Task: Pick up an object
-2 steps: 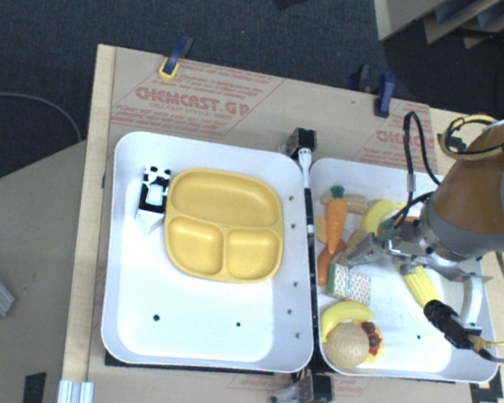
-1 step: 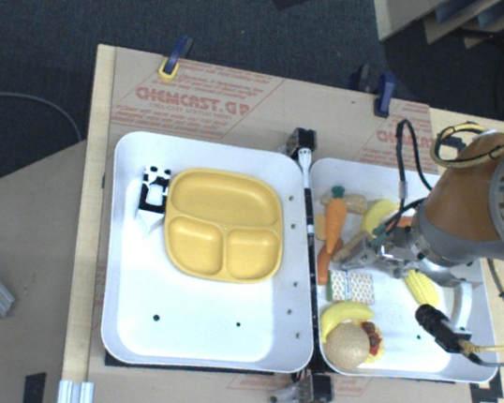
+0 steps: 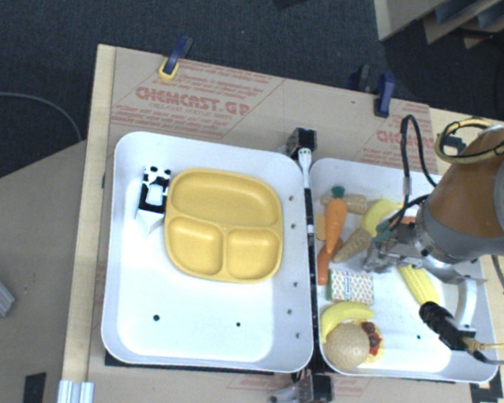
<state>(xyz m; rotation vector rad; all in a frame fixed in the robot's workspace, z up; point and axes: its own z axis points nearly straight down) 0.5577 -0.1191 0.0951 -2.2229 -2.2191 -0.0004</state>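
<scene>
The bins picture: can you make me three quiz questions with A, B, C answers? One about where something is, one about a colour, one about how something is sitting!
1. Where is the yellow divided plate?
A. In the left bin
B. In the right bin
C. On the floor

2. What colour is the carrot?
A. Blue
B. Orange
C. White

3. How does the gripper sit?
A. Far over the left bin
C. Beside the bench, off both bins
B. Low over the right bin, among the toy food

Answers: 1 A, the plate lies in the left bin's upper half. 2 B, the carrot is orange with a green tip. 3 B, the arm reaches in from the right and ends above the right bin.
</scene>
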